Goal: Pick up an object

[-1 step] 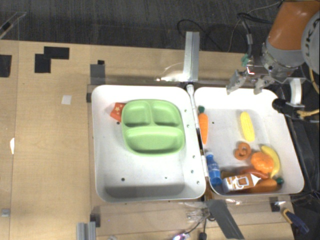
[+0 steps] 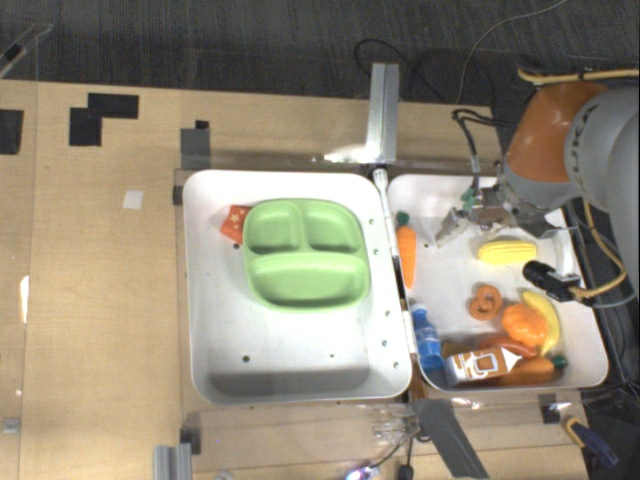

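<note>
Gripper (image 2: 462,218) low in right bin (image 2: 440,193), top area; can't tell how it's set. Nothing seen held. Yellow corn (image 2: 507,252) just beside it, carrot (image 2: 406,254) by left wall. Donut (image 2: 487,302), orange pepper (image 2: 523,326), banana (image 2: 545,313), blue bottle (image 2: 427,340), brown bottle (image 2: 488,362) nearer front. Left bin (image 2: 215,298): green tray (image 2: 304,252), red item (image 2: 234,224).

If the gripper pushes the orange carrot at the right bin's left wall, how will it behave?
The orange carrot looks rounded and tapered, so it would probably roll or pivot. It lies along the right white bin's wall, which may block a grasp.
</note>
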Motion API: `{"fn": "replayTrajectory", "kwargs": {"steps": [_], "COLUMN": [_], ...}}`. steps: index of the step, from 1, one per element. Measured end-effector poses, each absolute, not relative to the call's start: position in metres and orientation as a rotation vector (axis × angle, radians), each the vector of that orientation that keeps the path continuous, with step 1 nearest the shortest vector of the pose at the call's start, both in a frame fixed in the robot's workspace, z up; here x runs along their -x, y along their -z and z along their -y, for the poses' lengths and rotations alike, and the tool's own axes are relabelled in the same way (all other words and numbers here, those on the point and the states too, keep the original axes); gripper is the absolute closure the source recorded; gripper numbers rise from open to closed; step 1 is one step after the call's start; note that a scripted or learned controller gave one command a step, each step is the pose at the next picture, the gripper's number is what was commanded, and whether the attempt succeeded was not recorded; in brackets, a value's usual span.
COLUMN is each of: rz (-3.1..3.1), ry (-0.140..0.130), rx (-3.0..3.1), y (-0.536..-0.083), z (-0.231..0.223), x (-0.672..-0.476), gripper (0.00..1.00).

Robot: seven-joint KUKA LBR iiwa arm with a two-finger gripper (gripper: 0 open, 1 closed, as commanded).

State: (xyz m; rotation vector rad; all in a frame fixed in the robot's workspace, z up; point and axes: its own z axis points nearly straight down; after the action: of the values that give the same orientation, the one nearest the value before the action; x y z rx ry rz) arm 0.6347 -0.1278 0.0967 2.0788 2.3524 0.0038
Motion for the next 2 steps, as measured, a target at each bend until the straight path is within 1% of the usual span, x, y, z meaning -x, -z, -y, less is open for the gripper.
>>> {"fn": "replayTrajectory", "kwargs": {"steps": [1,2], "rz": [-2.673,-2.020], "ry": [-0.015,-0.012], "rx": [-1.632,-2.396], "y": [-0.090,-0.090], "z": [0.186,0.159], "x": [-0.567,-0.557], "gripper": [0.00,0.00]}}
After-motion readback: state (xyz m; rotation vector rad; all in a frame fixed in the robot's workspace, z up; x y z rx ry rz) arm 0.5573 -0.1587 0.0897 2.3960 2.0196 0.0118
